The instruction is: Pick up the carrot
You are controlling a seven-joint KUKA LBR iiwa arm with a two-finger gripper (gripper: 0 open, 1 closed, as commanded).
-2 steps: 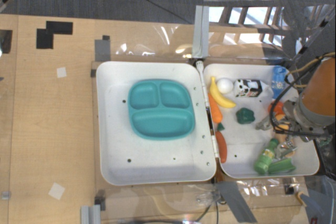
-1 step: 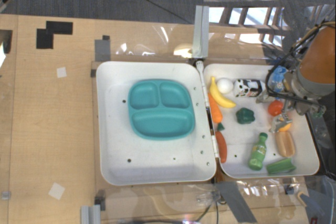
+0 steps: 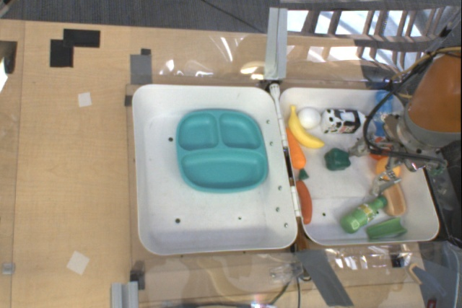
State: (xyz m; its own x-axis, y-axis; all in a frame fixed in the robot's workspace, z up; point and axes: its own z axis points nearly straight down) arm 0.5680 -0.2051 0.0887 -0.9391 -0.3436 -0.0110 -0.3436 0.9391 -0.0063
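Observation:
The carrot (image 3: 296,153) is orange with a green stub at its near end. It lies along the left wall of the right bin (image 3: 430,192), just below the yellow banana (image 3: 302,132). My gripper (image 3: 388,175) hangs low over the right side of that bin, well to the right of the carrot and apart from it. The grey arm with its orange band (image 3: 436,99) hides the bin's far right corner. A small orange thing (image 3: 380,165) shows right by the gripper; whether it is held is unclear.
The left bin (image 3: 151,177) holds a teal divided plate (image 3: 220,150). Around the carrot lie a red pepper (image 3: 305,202), a dark green piece (image 3: 336,159), a white ball (image 3: 309,117) and a cow-print can (image 3: 341,121). A green bottle (image 3: 363,215) lies near the front.

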